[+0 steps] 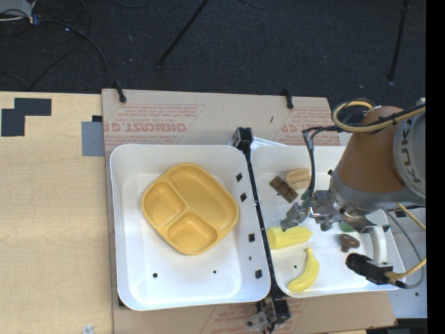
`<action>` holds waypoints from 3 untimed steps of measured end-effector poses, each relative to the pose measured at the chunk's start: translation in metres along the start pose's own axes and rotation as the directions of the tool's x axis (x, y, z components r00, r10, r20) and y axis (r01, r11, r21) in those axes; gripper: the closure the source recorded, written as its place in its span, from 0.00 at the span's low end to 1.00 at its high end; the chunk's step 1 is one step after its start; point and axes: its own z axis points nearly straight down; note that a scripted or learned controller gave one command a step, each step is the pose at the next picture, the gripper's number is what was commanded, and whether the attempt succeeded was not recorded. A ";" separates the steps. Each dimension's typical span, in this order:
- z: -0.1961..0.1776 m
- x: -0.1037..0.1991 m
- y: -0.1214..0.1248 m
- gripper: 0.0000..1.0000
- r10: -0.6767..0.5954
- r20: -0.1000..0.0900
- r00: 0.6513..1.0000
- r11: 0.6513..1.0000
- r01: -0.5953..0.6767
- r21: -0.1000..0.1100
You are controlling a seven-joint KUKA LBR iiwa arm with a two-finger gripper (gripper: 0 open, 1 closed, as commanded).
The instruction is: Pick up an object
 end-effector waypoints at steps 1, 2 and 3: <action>0.039 0.000 0.004 0.00 0.001 -0.002 1.000 1.000 -0.001 -0.012; 0.071 0.002 0.010 0.00 -0.002 0.003 1.000 1.000 0.002 -0.022; 0.064 0.000 0.004 1.00 0.005 0.001 1.000 1.000 -0.005 -0.005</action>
